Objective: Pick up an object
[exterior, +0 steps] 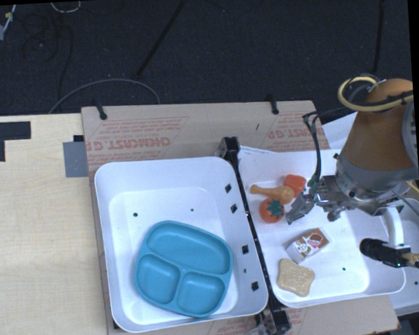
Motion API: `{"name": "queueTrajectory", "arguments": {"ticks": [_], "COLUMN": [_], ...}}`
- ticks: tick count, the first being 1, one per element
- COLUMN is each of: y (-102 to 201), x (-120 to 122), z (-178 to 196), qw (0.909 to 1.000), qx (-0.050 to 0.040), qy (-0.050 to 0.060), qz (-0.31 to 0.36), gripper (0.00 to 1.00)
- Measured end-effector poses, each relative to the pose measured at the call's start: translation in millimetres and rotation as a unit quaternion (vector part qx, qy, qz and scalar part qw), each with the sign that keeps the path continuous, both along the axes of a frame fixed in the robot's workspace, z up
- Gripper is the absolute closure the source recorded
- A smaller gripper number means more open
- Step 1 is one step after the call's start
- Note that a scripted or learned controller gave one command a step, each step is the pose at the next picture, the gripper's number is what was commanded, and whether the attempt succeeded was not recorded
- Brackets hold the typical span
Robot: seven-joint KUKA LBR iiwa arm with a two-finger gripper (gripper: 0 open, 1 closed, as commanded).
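The right bin (346, 279) holds several small toys. A red tomato-like toy (272, 210) lies near its left wall, with a tan drumstick-shaped piece (272, 192) just behind it and an orange piece (295, 182) to the right of that. A small white carton with a red print (309, 245) sits mid-bin, and a tan toast-shaped piece (296, 277) lies in front of it. My gripper (298, 208) hangs low over the bin, just right of the tomato toy and above the carton. I see nothing held between its fingers.
The left bin (118, 191) holds a blue divided plate (182, 268). A black divider (246, 225) runs between the two bins. Cardboard lies under the bins, and pale bench surface stretches to the left.
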State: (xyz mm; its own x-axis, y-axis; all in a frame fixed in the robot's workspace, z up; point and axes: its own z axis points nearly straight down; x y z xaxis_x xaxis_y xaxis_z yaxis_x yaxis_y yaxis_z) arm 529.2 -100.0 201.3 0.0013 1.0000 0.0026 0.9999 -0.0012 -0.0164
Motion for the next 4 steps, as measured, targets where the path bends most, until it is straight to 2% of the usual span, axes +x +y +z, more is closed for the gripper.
{"name": "queueTrajectory", "arguments": {"ticks": [1, 2, 3, 4], "y": [0, -1, -4, -7], "x": [3, -3, 3, 3], "z": [6, -57, -86, -76], "qw": [1.0, 1.0, 0.9998, 0.9998], "qx": [-0.0007, -0.0002, -0.0041, -0.0062], "qy": [-0.006, -0.003, -0.017, -0.018], "qz": [0.001, 0.001, 0.0, -0.004], "gripper": [0.0, 0.0, 0.0, 1.0]}}
